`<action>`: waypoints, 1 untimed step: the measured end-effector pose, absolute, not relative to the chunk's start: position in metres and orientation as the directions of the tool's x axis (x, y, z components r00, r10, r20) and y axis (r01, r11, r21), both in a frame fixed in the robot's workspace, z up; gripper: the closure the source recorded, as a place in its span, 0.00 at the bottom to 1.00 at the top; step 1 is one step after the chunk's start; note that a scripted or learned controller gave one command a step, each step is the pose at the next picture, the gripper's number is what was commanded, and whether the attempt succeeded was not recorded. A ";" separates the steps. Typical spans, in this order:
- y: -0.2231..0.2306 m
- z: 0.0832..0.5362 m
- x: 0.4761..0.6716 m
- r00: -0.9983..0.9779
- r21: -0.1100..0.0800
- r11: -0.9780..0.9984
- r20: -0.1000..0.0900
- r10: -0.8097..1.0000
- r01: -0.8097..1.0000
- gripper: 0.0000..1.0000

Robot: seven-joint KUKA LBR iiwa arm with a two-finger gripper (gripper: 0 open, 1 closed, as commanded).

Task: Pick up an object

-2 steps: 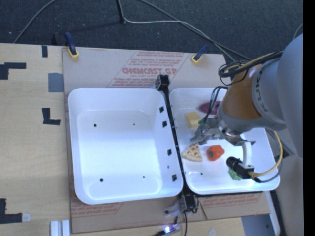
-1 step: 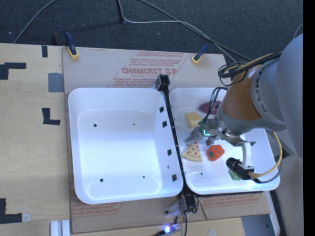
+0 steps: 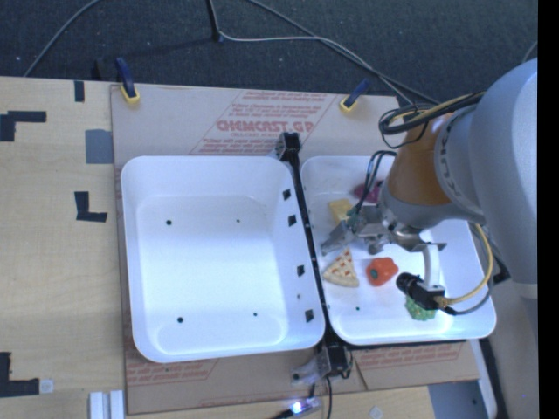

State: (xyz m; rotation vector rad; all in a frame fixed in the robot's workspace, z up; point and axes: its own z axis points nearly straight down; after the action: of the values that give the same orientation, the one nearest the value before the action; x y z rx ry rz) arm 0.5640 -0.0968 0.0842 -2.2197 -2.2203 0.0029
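A: Whereabouts of the grey metal gripper (image 3: pixel 337 240)?

B: Low inside the right-hand shallow white plastic bin (image 3: pixel 463 326), close to its left wall. Hovering just above the tan wedge-shaped toy pizza slice (image 3: pixel 342 271). Wide or narrow: cannot tell from this slant. Nothing visibly held.

A: And around it?

B: Just up the bin, a pale yellow block (image 3: pixel 339 209). Beside that, half hidden by the wrist, a small purple piece (image 3: pixel 362 192). Right of the slice, near but apparently not touching, a round red toy vegetable with a green stalk (image 3: pixel 381 271). Further out, toward the near right corner, a small green lump (image 3: pixel 422 312), partly behind a black fitting on the arm.

A: Likely trouble from here?

B: Probably 3 kinds. First, closing in the gap between slice and yellow block and catching only air, given 2 candidates so near and no clear aim at either. Second, sliding: a flat wedge lying low on smooth plastic, more apt to skid toward the wall than to lift. Third, scraping or jamming against that left wall, with so little room on that side.

A: Anything else?

B: Possibly nudging the red vegetable aside on the way down and scattering the cluster.
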 end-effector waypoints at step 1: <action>-0.136 0.086 0.605 0.000 0.003 0.000 -0.001 1.000 1.000 0.00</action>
State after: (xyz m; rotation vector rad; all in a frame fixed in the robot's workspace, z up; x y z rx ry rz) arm 0.6045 -0.1361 0.0856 -2.2232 -2.2237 -0.0024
